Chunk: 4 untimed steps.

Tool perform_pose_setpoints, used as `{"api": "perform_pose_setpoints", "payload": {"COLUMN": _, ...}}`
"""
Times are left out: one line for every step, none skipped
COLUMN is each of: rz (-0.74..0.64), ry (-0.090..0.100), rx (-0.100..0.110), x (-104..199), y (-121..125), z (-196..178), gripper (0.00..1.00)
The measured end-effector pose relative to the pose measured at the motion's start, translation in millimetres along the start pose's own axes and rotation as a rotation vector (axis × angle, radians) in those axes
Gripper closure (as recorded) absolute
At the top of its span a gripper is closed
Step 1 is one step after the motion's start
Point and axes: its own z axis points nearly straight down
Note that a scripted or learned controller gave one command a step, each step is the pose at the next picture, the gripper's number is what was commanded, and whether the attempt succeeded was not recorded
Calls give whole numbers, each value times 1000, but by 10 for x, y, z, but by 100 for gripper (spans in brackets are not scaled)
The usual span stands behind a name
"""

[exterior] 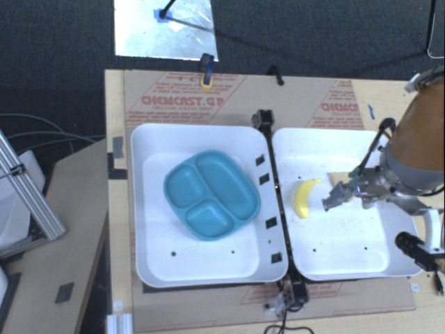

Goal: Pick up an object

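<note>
- The desk [174,89] spans the middle of the frame; its brown board top carries red print that reads "CHEMCAST GP" at upper centre-left, and part of the same print shows again at upper right, cut off by the arm.
- The left bin [149,207] sits at centre-left and holds a blue divided plate [211,194] with three compartments, lying flat and slightly turned.
- The right bin [348,256] sits at centre-right, edge to edge with the left bin along a dark seam with black clips.
- The arm [421,141] comes in from the right edge of the frame, its orange band showing above the grey wrist, and leans down over the right bin.
- A shiny silver sheet [163,19] lies on the dark floor at upper left, with a small blue mark on it.
- The banana [304,196], small and yellow, lies on the floor of the right bin near its left wall, curved and pointing up-right.
- The pincer [332,200] hangs low just right of the banana, close but seemingly apart from it; nothing lies between its fingers, and whether they are spread or pressed together I cannot tell.
- Judging by this, the step in hand is the approach to a grasp, with the banana the likely target.
- The next move seems to call for a short shift leftward to straddle the banana across its narrow width, then a closing and a lift.
</note>
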Motion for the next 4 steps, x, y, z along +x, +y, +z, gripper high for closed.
{"api": "perform_pose_setpoints", "payload": {"rz": 4, "ry": 0, "rx": 7, "x": -185, "y": 4, "z": 1487, "gripper": 0}}
{"api": "perform_pose_setpoints", "payload": {"rz": -5, "ry": 0, "rx": -5, "x": 94, "y": 596, "z": 1450, "gripper": 0}}
{"api": "perform_pose_setpoints", "payload": {"rz": 0, "ry": 0, "rx": -2, "x": 75, "y": 573, "z": 1347, "gripper": 100}}
{"api": "perform_pose_setpoints", "payload": {"rz": -11, "ry": 2, "rx": -11, "x": 1057, "y": 1147, "z": 396, "gripper": 100}}
